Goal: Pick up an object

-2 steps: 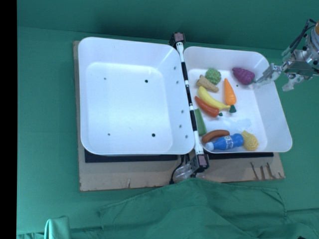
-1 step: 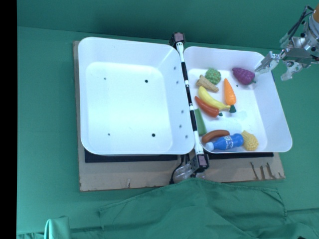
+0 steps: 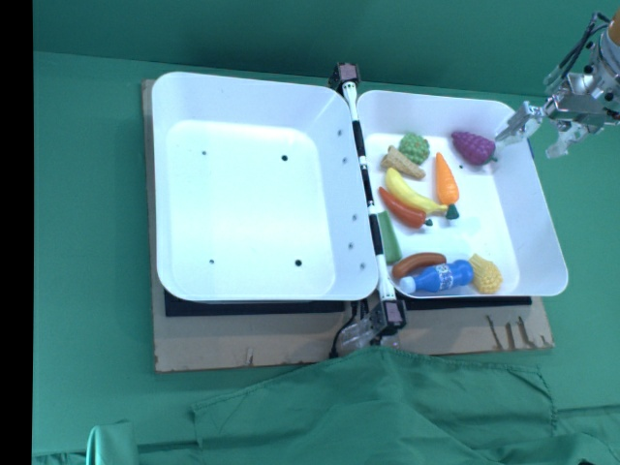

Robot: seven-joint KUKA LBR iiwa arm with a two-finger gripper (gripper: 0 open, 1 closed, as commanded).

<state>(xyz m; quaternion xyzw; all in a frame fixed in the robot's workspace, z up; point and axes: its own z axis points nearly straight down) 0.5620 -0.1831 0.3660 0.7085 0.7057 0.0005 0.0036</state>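
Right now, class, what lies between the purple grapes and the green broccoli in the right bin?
In the camera view, the orange carrot lies between the purple grapes and green broccoli, slightly below their line.

bins (image 3: 257, 100): glossy smooth white plastic | toy foods, e.g. banana (image 3: 412, 191): shiny plastic | gripper (image 3: 545, 133): bare silvery metal | bench cover (image 3: 87, 211): matt green cloth | base sheet (image 3: 455, 342): matt brown cardboard

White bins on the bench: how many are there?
2. The left bin sits beside the right bin, which holds the toy food; they meet along the middle.
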